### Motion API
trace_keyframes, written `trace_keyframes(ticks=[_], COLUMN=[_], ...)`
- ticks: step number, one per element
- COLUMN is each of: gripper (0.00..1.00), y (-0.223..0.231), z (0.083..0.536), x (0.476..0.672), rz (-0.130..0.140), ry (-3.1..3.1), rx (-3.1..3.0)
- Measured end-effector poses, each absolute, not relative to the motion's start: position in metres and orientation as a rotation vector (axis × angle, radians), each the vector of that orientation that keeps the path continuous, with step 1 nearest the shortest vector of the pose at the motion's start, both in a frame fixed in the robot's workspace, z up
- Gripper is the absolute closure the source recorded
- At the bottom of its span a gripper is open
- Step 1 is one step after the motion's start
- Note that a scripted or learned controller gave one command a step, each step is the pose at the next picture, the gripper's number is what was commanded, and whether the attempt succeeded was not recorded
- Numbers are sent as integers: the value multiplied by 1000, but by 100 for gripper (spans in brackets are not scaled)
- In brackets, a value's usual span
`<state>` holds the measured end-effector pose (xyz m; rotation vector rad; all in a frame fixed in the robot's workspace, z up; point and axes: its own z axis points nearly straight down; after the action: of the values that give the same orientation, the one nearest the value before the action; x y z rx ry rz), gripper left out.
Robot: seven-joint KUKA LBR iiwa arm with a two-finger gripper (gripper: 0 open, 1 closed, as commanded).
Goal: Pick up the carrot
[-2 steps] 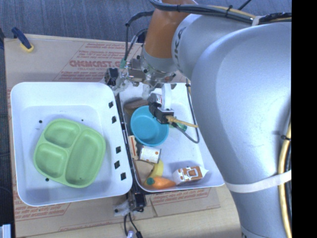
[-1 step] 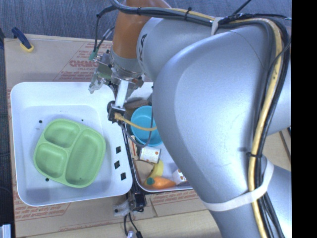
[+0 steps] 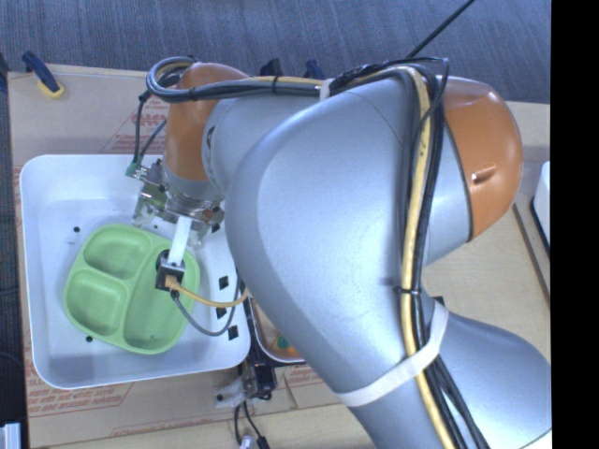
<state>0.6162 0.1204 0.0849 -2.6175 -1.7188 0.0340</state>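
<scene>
Green divided plate point(image 3: 122, 293) in the white bin point(image 3: 37, 251), left of frame. The gripper point(image 3: 173, 215) hangs over the plate's upper right rim; whether it is apart or together cannot be told. The carrot point(image 3: 281, 348) is probably the orange sliver at lower centre, largely hidden beneath the arm point(image 3: 374, 204). A sound pick would first bring the gripper rightward, centre it above the carrot, then close across its width.

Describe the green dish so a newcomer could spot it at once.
Start at the white bin on the view's left, beside the big grey arm. In its lower half lies a pale green dish with rounded corners. Its green colour and moulded compartments set it apart from the plain white floor around it.
</scene>
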Motion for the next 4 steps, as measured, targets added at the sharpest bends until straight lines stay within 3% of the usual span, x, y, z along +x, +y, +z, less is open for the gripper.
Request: trace_keyframes(ticks=[1, 2, 3, 4], gripper=[0, 0, 0, 0], y=[120, 118, 143, 64], z=[91, 266, 196, 222], x=[480, 608, 643, 583], rz=[17, -6, 16, 16], ry=[-1652, -1730, -1326, -1504], rx=[-2668, -2627, -2845, -2756])
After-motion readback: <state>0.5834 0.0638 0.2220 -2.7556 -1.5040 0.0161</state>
